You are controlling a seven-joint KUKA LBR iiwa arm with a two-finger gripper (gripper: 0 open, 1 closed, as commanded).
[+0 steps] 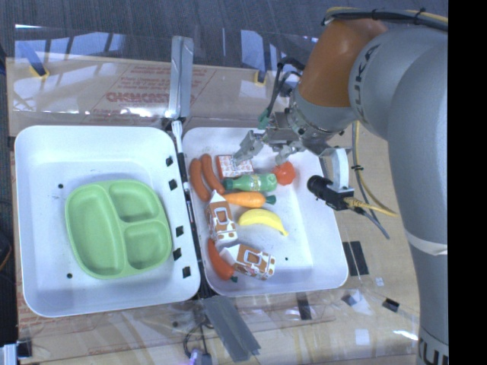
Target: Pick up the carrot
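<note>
The orange carrot [245, 199] lies flat near the middle of the right bin [319, 242], just below a green bottle [251, 182] and above a yellow banana [262, 220]. My gripper [265, 150] hovers at the bin's far side, above the bottle and a small red-and-white box [229, 165], a short way beyond the carrot. Its fingers [246, 146] stand spread open with nothing between them.
A red tomato [284, 173] sits right of the bottle. Two sausages [202, 178] lie along the right bin's left wall, with two small cartons [220, 217] [255, 261] and a red chili [219, 261] nearer the front. The left bin [46, 158] holds a green divided plate [118, 226].
</note>
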